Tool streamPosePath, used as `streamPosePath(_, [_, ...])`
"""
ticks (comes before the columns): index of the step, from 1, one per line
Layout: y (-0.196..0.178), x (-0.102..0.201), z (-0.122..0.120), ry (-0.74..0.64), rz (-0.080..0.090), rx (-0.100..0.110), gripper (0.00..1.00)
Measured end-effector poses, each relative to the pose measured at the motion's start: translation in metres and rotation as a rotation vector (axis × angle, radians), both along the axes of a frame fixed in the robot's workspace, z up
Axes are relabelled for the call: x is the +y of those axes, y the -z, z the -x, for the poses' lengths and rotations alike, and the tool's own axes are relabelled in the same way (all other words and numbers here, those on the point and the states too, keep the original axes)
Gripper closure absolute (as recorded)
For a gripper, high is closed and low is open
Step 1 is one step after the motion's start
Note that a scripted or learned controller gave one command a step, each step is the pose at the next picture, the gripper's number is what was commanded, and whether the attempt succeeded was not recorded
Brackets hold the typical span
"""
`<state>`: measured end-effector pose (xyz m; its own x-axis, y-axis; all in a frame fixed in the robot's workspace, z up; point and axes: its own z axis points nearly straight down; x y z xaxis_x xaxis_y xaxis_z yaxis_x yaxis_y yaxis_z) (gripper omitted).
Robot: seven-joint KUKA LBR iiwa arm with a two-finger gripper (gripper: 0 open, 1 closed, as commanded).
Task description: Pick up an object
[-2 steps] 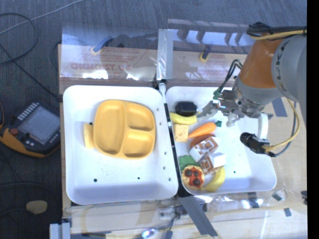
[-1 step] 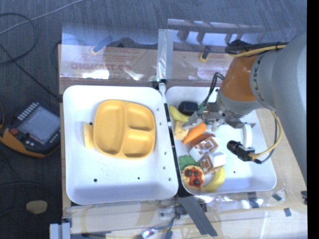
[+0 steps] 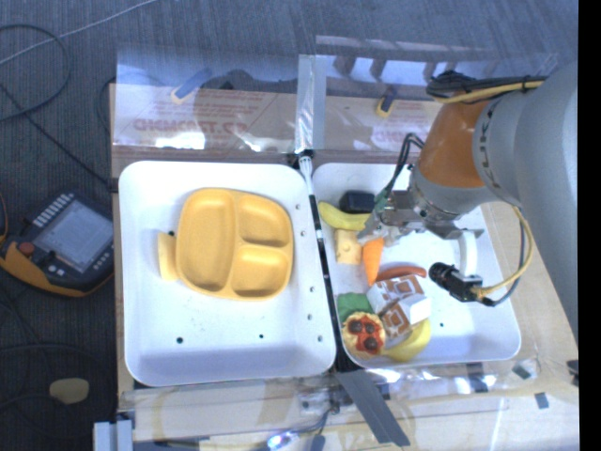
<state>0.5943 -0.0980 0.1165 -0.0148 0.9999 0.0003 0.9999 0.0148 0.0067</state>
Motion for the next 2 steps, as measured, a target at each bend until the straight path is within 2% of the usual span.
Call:
streamPosePath(1, [-0.078, 0.025, -0.023, 0.085, 0.003, 0.008, 1.0])
streamPosePath(2, [-0.066, 0.035, -0.013, 0.204, -0.001, 0.011, 1.0])
